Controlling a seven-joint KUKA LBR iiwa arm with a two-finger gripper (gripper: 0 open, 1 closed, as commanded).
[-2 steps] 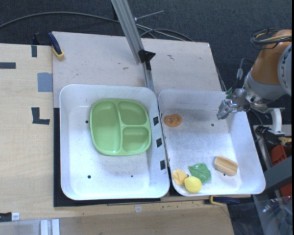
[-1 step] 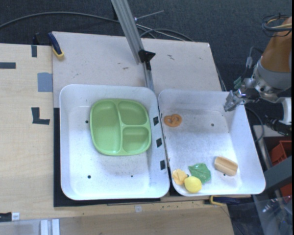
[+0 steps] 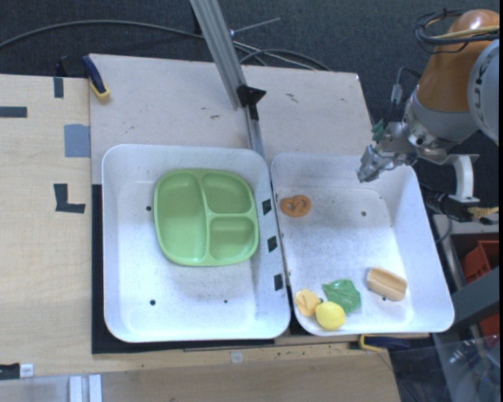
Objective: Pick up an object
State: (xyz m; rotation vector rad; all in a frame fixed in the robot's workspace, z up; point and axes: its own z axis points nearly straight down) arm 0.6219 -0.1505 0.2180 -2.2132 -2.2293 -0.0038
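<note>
The right bin (image 3: 419, 216) holds a brown pretzel-like piece (image 3: 295, 206) near its left wall. Along its front sit a tan bread roll (image 3: 386, 283), a green leafy piece (image 3: 343, 294), a yellow lemon (image 3: 329, 315) and a small orange-yellow piece (image 3: 306, 301). My gripper (image 3: 369, 172) hangs over the bin's far right corner, well right of the pretzel and far behind the roll. Nothing shows between its fingers.
The left bin (image 3: 117, 224) bears a green divided plate (image 3: 207, 217). A slanted metal pole (image 3: 220, 40) runs down to the wall between the bins. A blue and yellow tool (image 3: 95, 77) lies on the bench at the back left. Cables cross the dark floor behind.
</note>
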